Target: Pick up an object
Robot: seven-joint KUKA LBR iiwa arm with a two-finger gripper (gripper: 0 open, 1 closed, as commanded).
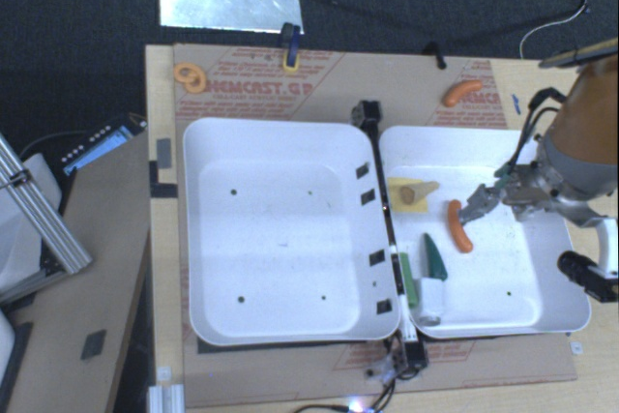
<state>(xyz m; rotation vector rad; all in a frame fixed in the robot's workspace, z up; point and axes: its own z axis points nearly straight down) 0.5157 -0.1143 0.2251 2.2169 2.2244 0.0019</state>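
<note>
Cardboard-covered counter (251, 77) carries two bins. Hand (481, 204) hovers just right of the sausage (459, 225), holding nothing; opening unclear. Risk: fingers nudge the sausage aside, closing empty.

Tool (476, 204) beside orange sausage (459, 226)

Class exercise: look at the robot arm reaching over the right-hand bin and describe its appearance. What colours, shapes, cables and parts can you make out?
The arm has a wide orange band above a rounded grey wrist section. Below that sits a darker metallic gripper with slim grey fingers tapering to a point. Thin black cables loop along the wrist's side. A chunky black part juts out at the arm's lower edge. No lettering or markings are legible.
</note>
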